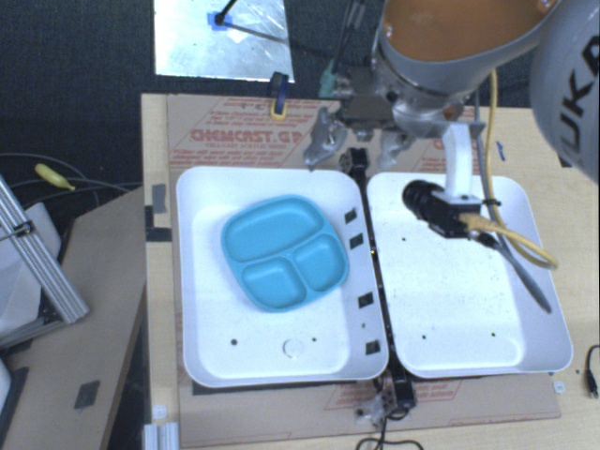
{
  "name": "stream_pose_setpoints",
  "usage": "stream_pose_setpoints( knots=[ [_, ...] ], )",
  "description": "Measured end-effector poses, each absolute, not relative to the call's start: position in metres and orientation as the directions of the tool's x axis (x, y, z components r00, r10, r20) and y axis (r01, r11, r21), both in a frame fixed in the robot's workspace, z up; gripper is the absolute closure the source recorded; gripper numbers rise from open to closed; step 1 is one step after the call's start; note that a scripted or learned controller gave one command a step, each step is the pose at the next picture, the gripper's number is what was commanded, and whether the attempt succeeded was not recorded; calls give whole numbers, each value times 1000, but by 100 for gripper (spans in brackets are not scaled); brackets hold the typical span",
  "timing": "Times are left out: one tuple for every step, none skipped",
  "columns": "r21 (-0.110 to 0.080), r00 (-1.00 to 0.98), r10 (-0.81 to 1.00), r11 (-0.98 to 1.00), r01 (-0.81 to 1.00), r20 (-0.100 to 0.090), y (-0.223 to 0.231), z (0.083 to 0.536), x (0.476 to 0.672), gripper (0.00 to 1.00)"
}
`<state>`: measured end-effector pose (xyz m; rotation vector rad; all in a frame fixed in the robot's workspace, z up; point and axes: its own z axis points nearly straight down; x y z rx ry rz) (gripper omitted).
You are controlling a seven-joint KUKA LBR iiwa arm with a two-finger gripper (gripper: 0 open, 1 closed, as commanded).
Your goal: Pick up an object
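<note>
Two shallow white bins sit side by side on the bench, their inner rims touching along a seam marked with small black tabs. The left bin (202, 345) holds one thing: a blue divided plate (284, 251) with three compartments, lying flat and slightly turned, in the upper middle of the bin. It lies close to the inner rim on its right, with a wider strip of bare floor on its left and the most open floor below it, toward the near rim.

The right bin (450, 336) has a wide stretch of bare white floor across its lower half. In its upper part, a black cylindrical piece with a white bracket (457, 172) and yellow cables (511, 237) hangs from the arm and covers some of the floor.

The gripper (354, 146) hangs over the far rims, right above the seam between the bins, apart from the plate. Its two metal fingers (323, 143) stand spread apart with nothing between them.

The arm's grey and orange body is cut off by the top and right edges and hides the bench behind the right bin. Whether the fingertips touch the rim cannot be made out.
</note>
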<state>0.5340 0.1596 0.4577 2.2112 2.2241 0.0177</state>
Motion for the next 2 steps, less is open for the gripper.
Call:
stream_pose_setpoints(
  knots=[
    [5,-7,1000,7,1000,4,200,498,485,0],
    [4,-7,1000,7,1000,3,198,507,487,100]
  ],
)
